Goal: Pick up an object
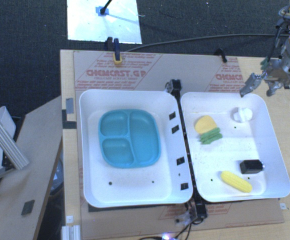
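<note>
The right bin [272, 134] holds a yellow piece with a green bean-like piece against it [208, 129], a small white object [243, 115], a black block [251, 166] and a yellow corn cob [236, 181]. My gripper [261, 84] hangs at the far right, above the bin's back right corner and apart from every object. Its two fingers stand spread open with nothing between them. The white object lies closest, a little below and left of the fingertips.
The left bin [92, 134] carries a blue divided plate [130, 137]. Black clips line the seam between the bins [179, 144]. A cable [200, 38] crosses the board behind the bins, and a blue-yellow clamp [116, 51] sits at the back edge.
</note>
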